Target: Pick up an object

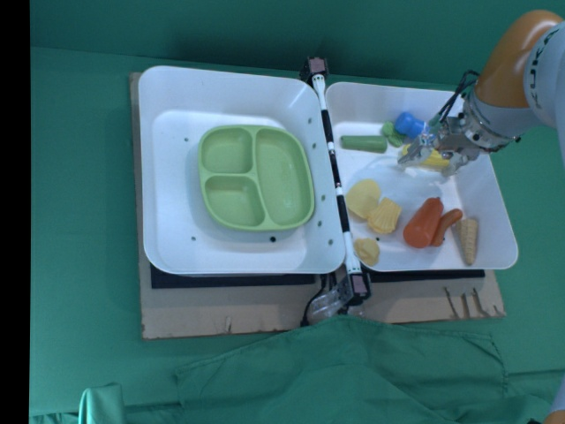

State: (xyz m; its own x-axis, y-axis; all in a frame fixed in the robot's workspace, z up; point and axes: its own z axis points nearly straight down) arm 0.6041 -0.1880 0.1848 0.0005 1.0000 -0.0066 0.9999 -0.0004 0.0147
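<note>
**Arm low over the right bin, jaws above a yellow piece**

We're looking down on the tabletop (79,193), green cloth all around, and two white bins side by side. In the left bin (168,104) we've got a light green divided plate (256,177), three compartments, lying flat near the middle.

Over to the right bin (494,228), and here's the action. The arm (521,51) reaches in from the right, orange band up top, and the gripper (430,155) is down near the bin's far side. It sits right over a yellow object (435,159), which peeks out beneath it. Are the jaws spread or pinching? We cannot tell; the wrist hardware covers them from this angle.

Just beside the gripper on the left we see a blue object (408,124) touching a small green one (389,132), and a green cylinder (364,143) lying flat a little further left.

Nearer the front: three pale yellow pieces (364,198) clustered by the dividing wall, an orange-red piece (424,223) with a thinner red one (446,226) alongside, and a tan cone (467,239) by the front right corner.
</note>
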